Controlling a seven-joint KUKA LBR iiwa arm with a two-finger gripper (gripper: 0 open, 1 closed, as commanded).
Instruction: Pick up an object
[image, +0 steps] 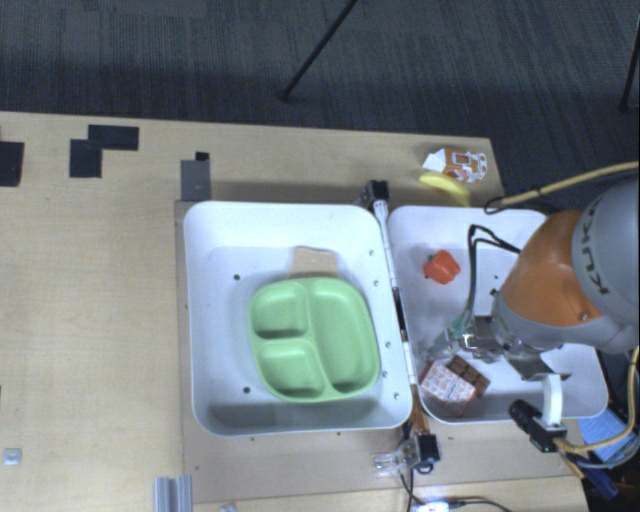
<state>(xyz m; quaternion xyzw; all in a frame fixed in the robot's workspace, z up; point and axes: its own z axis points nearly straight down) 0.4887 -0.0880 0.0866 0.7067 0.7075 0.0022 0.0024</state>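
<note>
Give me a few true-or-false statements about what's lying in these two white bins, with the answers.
1. A green divided plate lies in the left bin. True.
2. The orange object sits in the left bin. False: it is in the right bin.
3. The brown-and-white packet lies near the right bin's front edge. True.
4. The plate has five compartments. False: it has three.
5. The arm reaches over the left bin. False: it is over the right bin.

A pale wooden bench (90, 300) with black patches (100, 148) stands on dark grey carpet (200, 50).
</note>
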